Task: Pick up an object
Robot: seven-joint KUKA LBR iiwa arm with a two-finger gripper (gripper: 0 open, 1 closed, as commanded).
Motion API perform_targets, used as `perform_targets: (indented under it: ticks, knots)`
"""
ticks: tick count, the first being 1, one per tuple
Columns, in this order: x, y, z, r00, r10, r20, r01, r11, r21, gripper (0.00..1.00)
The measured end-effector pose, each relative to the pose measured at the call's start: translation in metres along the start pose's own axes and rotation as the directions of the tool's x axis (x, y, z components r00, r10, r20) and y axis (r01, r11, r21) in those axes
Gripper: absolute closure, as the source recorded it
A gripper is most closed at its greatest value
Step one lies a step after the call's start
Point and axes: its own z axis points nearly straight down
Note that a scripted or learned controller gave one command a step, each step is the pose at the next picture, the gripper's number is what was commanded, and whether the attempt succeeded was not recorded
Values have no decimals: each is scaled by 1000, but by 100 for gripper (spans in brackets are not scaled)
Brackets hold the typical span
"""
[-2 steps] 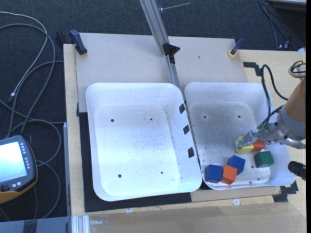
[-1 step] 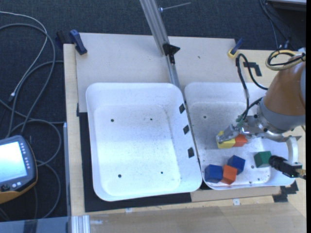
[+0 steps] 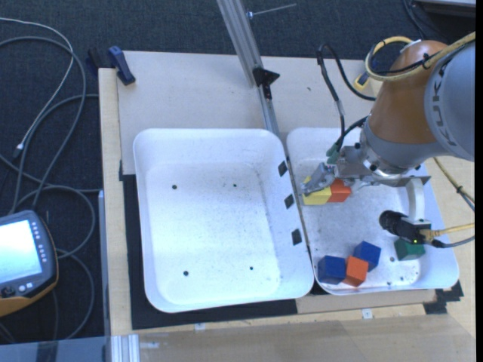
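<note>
My gripper (image 3: 320,179) hangs low over the far left part of the right bin (image 3: 436,271). Directly beneath and in front of it lie a yellow block (image 3: 317,196) and a red-orange block (image 3: 340,192), side by side and touching. The gripper's metal tip overlaps the top of the yellow block; whether it touches the block is unclear. Nothing visibly hangs from the gripper.
Near the right bin's front edge sit two blue blocks (image 3: 331,267) (image 3: 368,253) and an orange block (image 3: 355,271). A green block (image 3: 410,250) lies at the right, beside a black part of the arm. The left bin (image 3: 143,153) adjoins the divider wall close to the gripper.
</note>
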Motion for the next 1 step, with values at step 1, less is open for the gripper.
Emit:
perform_targets:
  ticks: [1]
  knots:
    - [93, 17, 3, 1000, 1, 0, -1, 1000, 5, 100]
